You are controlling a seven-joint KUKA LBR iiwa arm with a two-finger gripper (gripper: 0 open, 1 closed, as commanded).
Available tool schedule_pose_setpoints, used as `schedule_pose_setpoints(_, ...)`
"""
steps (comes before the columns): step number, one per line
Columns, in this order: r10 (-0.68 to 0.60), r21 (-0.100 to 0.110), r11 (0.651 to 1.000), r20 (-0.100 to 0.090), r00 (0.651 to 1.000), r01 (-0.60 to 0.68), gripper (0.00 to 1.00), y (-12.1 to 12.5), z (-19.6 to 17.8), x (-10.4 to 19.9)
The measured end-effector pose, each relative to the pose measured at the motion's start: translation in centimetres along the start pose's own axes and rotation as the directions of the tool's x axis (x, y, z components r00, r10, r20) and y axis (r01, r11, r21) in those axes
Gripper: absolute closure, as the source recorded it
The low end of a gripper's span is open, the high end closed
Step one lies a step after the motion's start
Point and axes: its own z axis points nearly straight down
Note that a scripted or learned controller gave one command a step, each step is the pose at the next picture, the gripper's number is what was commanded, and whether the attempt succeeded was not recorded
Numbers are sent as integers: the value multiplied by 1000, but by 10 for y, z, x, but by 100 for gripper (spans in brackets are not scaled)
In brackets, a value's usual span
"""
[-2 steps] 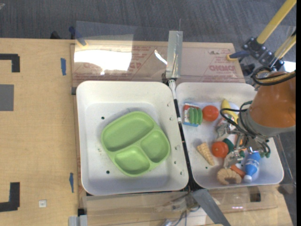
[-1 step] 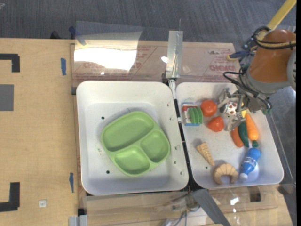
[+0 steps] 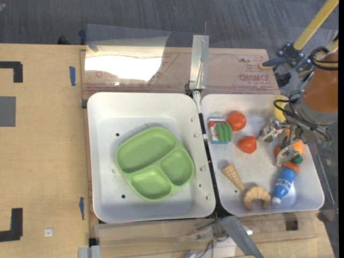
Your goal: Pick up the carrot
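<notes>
Camera view
Step in hand: approach and grasp. Gripper (image 3: pixel 283 138) is low over the right part of the right bin (image 3: pixel 312 198), arm entering from the right edge.
Carrot: judged to be the orange piece with a green end at the gripper tips (image 3: pixel 294 150), right side of the right bin, just above the bottle. Partly hidden by the fingers, so identity is tentative.
Jaws: cannot tell whether apart or together; metal parts and cables overlap there. No evidence that anything is held.
Next move calls for: fingers straddling the carrot along its narrow width, closing, then a straight lift that avoids the bottle beside it.
Right bin contents: 2 orange-red round items, one upper (image 3: pixel 237 120) and one lower (image 3: pixel 247 144); a red-green-white block (image 3: pixel 219 131) near the left wall; an ice cream cone (image 3: pixel 233 175); a croissant (image 3: pixel 256 196) at the front; a blue and white bottle (image 3: pixel 282 186) with orange cap; a yellow item (image 3: pixel 278 112) behind the gripper.
Left bin (image 3: pixel 102 117): holds 1 green divided plate (image 3: pixel 155 163) with 3 compartments, nothing in them.
</notes>
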Motion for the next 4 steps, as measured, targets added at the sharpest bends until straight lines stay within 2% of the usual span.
schedule_pose_setpoints(1,2,9,1000,16,1000,-2,100,-1,-15,-5)
schedule_pose_setpoints(2,-217,5,976,-2,976,217,100,-2,-18,4)
schedule_pose_setpoints(3,-151,-1,988,-2,988,151,100,88,-26,-45)
schedule_pose_setpoints(4,-330,15,944,4,944,330,100,31,-247,-49)
